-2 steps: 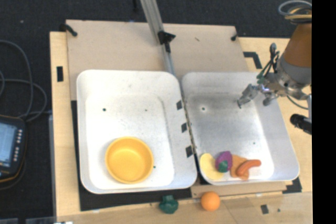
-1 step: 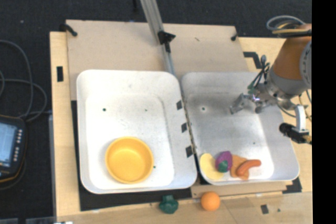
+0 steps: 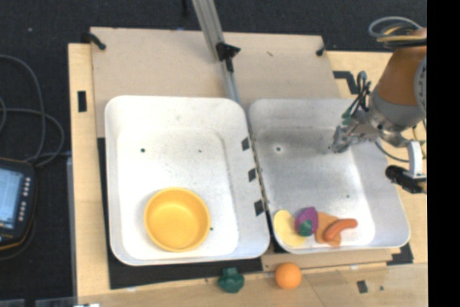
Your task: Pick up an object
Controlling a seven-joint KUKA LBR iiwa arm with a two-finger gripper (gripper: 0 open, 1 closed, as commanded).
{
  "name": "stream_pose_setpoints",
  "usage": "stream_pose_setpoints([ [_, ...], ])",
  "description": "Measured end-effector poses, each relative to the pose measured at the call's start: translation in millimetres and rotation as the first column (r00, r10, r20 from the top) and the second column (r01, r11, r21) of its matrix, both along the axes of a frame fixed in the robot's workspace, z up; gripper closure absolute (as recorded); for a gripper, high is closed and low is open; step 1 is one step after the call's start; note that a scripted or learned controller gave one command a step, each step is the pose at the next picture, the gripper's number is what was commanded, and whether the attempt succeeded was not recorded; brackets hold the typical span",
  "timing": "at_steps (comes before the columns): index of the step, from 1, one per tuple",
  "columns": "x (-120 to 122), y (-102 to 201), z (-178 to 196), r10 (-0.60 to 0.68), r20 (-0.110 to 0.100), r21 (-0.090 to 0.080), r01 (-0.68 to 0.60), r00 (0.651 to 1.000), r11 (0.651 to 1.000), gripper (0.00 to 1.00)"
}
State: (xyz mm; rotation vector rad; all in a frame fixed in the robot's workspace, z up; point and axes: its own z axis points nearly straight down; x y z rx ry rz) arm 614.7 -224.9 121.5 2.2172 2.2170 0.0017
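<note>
A yellow bowl (image 3: 177,218) sits in the left bin (image 3: 144,126) near its front. In the front of the right bin (image 3: 302,126) lie a pale yellow piece (image 3: 282,223), a purple and green toy (image 3: 307,221), an orange wedge (image 3: 327,221) and a red-orange sausage shape (image 3: 339,226), packed close together. My gripper (image 3: 341,139) hangs over the right bin's back right part, well behind that cluster, with nothing visible between its fingers. The arm with its orange band (image 3: 399,79) comes in from the right.
An orange ball (image 3: 287,275) and a small green toy (image 3: 231,280) rest on the bench in front of the bins. A grey metal rail (image 3: 205,3) slants down from the back to the gap between the bins. A handheld screen (image 3: 13,201) lies at the far left.
</note>
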Motion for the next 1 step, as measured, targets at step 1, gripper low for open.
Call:
stream_pose_setpoints([
  [1,-5.6,-1.4,46.8,-0.002,0.001,0.001,0.002,1.0,1.0,1.0],
])
